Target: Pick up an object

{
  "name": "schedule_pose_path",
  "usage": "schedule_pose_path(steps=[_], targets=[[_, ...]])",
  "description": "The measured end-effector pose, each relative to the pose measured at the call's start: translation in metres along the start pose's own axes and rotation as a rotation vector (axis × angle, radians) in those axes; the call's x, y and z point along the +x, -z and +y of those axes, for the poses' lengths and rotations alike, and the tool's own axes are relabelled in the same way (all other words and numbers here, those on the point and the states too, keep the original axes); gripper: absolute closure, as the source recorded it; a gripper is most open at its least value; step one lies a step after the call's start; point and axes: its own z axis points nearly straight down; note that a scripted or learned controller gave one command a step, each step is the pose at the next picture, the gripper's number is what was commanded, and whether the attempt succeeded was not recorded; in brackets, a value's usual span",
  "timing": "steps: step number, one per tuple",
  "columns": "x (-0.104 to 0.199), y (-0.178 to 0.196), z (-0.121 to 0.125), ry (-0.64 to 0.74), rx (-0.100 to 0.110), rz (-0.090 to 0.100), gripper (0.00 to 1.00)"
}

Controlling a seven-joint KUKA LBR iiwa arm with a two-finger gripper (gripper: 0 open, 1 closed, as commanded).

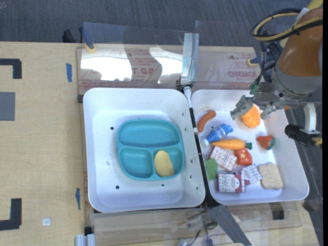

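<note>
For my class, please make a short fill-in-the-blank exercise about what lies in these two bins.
1. The teal tray lies in the ____ bin.
2. The yellow object sits in the tray's lower ____ compartment.
3. The carrot lies in the right bin, just below the ____ bottle.
4. The gripper hangs over an ____ object.

Missing words: left; right; blue; orange
</note>
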Motion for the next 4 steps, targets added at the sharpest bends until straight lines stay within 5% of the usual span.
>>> schedule_pose_path(steps=[1, 2, 3, 4], targets=[[0.003, -0.130, 0.056, 0.104, -0.004, -0.001, 0.00], [-0.001, -0.137, 0.075, 0.060, 0.019, 0.001, 0.00], [-0.066, -0.139, 0.076, 0.005, 0.009, 0.001, 0.00], [-0.066, -0.139, 0.076, 0.006, 0.009, 0.000, 0.00]])
